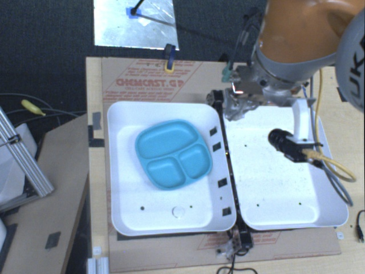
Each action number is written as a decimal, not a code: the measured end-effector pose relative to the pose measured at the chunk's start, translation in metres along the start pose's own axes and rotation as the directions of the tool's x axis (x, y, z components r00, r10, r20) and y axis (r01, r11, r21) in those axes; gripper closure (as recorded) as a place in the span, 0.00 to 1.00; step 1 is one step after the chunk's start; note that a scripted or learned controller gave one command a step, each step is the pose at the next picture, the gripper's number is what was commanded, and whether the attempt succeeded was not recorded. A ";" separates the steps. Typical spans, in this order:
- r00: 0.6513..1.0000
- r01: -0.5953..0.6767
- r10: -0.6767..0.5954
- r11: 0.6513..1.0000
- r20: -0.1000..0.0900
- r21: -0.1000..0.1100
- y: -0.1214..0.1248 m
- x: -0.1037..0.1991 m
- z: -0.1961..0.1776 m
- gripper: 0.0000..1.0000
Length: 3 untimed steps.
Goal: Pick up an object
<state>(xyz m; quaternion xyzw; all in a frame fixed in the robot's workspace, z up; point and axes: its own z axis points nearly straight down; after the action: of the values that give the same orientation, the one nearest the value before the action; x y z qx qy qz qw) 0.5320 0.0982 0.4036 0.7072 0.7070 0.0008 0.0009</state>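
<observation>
From the overhead camera: shows the task hardly begun, judging by the layout. Finds the only candidate object, a blue divided plate (173,154), lying flat near the middle of the left bin (122,221), not yet lifted and touched by nothing. Places the gripper (236,106) well apart from it, at the far inner corner of the right bin (274,213), close to the divider between the bins, under the bulky grey and orange arm (296,33). Cannot tell whether released or clenched; shows nothing held there. Leaves the whole job to do: crossing to the plate, closing on it, raising it.

Around that: rests both bins on a printed cardboard sheet (149,80) over the bench. Includes a black fitting (287,143) with a yellow cable (336,170) above the right bin, a shiny metal plate (134,16) on the dark floor beyond, and aluminium framing (23,158) at the left.
</observation>
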 end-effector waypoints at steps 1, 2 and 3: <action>1.000 0.007 -0.007 1.000 -0.001 0.001 -0.005 0.065 0.023 1.00; 1.000 -0.001 0.001 1.000 -0.001 -0.003 -0.024 0.025 -0.047 1.00; 1.000 0.001 -0.001 1.000 0.001 0.007 -0.043 0.033 0.039 1.00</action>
<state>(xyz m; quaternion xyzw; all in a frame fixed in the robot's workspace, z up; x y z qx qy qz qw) 0.4894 0.1314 0.3641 0.7070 0.7072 -0.0020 -0.0014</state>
